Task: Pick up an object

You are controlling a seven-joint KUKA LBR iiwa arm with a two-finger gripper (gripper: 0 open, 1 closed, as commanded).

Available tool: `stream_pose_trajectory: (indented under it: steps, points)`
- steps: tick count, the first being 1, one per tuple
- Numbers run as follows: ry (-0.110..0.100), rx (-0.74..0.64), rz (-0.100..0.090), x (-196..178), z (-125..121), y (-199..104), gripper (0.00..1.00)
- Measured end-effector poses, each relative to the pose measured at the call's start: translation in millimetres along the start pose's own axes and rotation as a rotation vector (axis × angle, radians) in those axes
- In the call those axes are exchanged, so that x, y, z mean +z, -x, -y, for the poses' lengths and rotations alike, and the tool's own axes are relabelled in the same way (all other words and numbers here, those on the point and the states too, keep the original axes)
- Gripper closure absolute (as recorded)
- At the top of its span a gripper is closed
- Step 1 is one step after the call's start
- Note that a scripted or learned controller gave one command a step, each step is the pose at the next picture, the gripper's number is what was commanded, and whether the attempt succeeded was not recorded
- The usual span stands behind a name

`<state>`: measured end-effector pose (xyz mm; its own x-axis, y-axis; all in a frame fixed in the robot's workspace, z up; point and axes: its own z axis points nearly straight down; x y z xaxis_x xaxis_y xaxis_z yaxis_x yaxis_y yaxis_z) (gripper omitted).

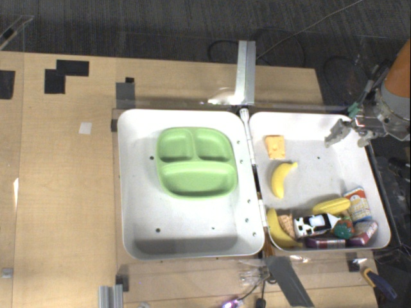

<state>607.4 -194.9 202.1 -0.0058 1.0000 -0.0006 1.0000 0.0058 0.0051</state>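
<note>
My gripper [349, 136] hangs over the far right corner of the right bin [321, 162], its two fingers spread apart with nothing between them. In that bin lie an orange cracker-like square [275, 147] near the far left and a small yellow banana [281, 177] just below it. Along the near edge, a second banana [277, 228], a yellow oblong fruit [331, 206], a labelled can [358, 205], a black-and-white toy [314, 224] and a purple marker [324, 242] are piled together. The gripper is well apart from all of them.
The left bin [138, 191] holds a green divided plate [196, 161]. A metal post [246, 72] rises behind the seam between the bins. The wooden bench [58, 172] spreads to the left.
</note>
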Motion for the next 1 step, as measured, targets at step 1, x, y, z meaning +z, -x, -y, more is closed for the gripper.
stream_pose_trajectory:
  steps: [1]
  points:
    - [0.000,-0.058,-0.001,74.4,-4.6,-72.5,0.00]
